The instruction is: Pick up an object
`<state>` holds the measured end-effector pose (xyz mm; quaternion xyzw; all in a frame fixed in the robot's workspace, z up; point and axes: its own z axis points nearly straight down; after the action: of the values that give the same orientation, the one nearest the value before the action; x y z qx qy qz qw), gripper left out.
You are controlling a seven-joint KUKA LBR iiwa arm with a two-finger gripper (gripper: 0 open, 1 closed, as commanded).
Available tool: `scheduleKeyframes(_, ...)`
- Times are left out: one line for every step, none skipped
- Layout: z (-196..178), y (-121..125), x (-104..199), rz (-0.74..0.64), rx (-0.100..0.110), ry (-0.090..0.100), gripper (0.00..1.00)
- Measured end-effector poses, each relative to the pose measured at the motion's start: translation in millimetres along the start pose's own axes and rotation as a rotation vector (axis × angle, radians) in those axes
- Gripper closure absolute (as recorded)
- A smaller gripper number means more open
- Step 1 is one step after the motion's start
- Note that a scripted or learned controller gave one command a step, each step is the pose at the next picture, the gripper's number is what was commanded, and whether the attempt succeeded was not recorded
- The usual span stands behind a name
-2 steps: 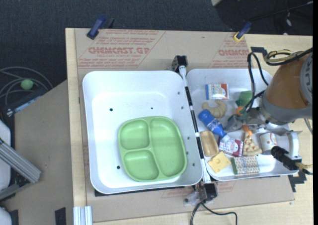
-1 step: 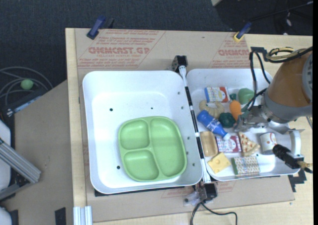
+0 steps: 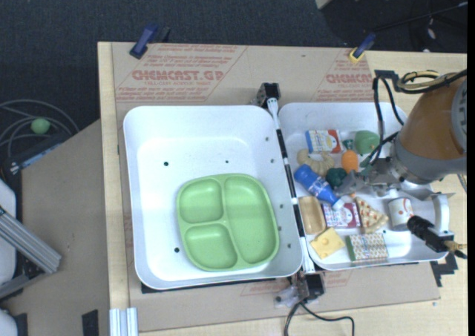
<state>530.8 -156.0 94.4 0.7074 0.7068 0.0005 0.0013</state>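
- The gripper (image 3: 364, 173) is being held low over the right bin (image 3: 386, 113), right of frame.
- The blue bottle (image 3: 315, 183) is lying just left, slanting down-right.
- Jaw state: cannot be told.

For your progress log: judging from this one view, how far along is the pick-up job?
Nothing looks picked yet: the blue bottle, cheese wedge and other items lie in the right bin. In hand: the arm is over that bin, apparently reaching. Left: gripping an item and lifting it. The green plate sits in the left bin.
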Motion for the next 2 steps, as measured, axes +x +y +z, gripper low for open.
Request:
scheduleKeyframes(10,56,22,-0.002,0.002,0.001,0.0)
scheduleKeyframes(-1,56,22,-0.002,-0.001,0.0,1.0)
